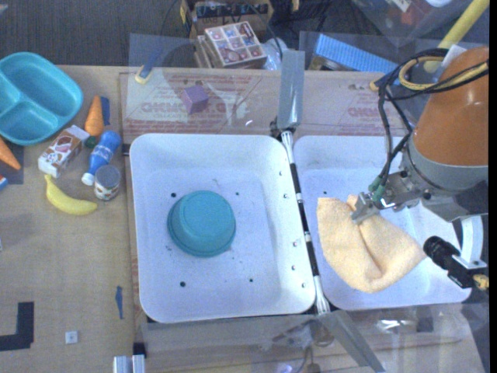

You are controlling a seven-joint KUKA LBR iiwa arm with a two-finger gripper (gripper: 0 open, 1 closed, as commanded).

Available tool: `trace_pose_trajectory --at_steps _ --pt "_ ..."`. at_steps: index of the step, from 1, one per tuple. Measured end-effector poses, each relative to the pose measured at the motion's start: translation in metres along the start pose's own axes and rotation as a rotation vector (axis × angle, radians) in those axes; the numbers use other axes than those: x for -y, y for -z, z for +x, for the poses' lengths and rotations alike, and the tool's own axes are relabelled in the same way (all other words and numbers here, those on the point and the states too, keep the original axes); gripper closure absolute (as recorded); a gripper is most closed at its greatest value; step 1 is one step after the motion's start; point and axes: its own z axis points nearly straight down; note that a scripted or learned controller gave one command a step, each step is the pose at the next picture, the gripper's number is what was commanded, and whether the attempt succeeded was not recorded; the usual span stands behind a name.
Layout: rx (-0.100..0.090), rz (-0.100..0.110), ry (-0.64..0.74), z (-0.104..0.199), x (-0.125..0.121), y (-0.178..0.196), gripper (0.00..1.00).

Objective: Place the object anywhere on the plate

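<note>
Arm: the grey arm with its orange band (458,123) comes in from the right and hangs over the right bin (435,282)
Gripper: the gripper (365,210) sits low at the upper edge of the yellow cloth (365,247), its fingers drawn close together and touching the fabric; a small peak of cloth stands up just beside them, but whether any of it is pinched between them I cannot tell
Yellow cloth: crumpled and folded, lying on the floor of the right bin, in its left and middle part, near the wall shared with the other bin
Plate: the teal round dish (202,222) lies in the left bin (155,169), a little left of that bin's middle, well apart from the cloth; nothing rests on it
Bins: the two white bins stand side by side, touching along the middle divider
Bench, left side: a blue divided tray (35,95), a banana (68,199), a small can (107,183), a blue bottle (102,156), a carrot (94,115) and a small carton (62,150) lie outside the bins
Behind the bins: a purple cube (196,97) sits on a clear sheet
</note>
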Motion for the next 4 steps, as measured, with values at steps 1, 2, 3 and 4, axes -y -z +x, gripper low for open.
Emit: trace_pose_trajectory --at_steps 1,2,3,4 --pt "-0.001 0.0 -0.019 0.071 -0.021 -0.005 1.0" --pt "-0.001 0.002 0.118 0.151 -0.028 -0.007 1.0" --pt "-0.001 0.002 0.059 0.181 -0.072 -0.059 1.0" --pt "0.001 -0.003 0.087 0.178 -0.11 -0.073 1.0"
